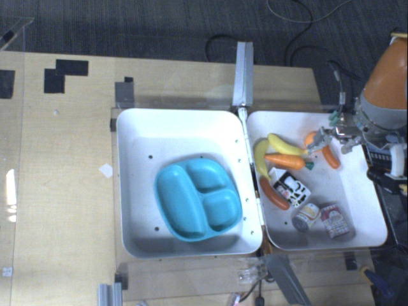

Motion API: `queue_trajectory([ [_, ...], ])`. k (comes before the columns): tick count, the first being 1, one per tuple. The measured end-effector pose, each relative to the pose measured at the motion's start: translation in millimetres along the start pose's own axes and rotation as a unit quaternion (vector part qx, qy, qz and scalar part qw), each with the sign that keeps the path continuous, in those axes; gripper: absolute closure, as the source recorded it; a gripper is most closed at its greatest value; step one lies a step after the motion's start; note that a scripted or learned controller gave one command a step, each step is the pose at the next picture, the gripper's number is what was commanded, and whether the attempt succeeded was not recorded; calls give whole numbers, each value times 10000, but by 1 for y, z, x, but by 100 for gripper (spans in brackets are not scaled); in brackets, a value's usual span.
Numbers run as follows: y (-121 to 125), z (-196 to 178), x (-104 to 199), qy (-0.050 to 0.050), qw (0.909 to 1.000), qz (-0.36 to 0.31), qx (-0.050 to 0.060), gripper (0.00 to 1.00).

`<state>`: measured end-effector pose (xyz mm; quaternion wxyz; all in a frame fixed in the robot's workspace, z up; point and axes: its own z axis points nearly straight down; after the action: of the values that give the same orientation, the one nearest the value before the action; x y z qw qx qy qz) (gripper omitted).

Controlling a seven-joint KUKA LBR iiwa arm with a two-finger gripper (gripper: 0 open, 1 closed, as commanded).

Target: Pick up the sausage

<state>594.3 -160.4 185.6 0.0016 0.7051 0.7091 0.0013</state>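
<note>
in the left bin (131,171) lies a blue tray (199,198) with three compartments, tilted a little. in the right bin (363,231), near the dividing wall, the sausage (273,194) lies slantwise, touching a black-and-white packet (291,189). above it are a banana (282,145) and a carrot (286,161), and toward the front a small can (306,216) beside a reddish pouch (335,221). further right an orange piece (331,157) lies just beside the gripper (330,136), which hangs over the bin's back right part; how far it is open cannot be told, and nothing is seen in it.
</note>
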Motion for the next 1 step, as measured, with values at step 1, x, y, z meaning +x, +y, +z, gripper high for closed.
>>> queue_trajectory([
  [1, 20, 98, -43, -1, 10000, -23, -26, 0],
])
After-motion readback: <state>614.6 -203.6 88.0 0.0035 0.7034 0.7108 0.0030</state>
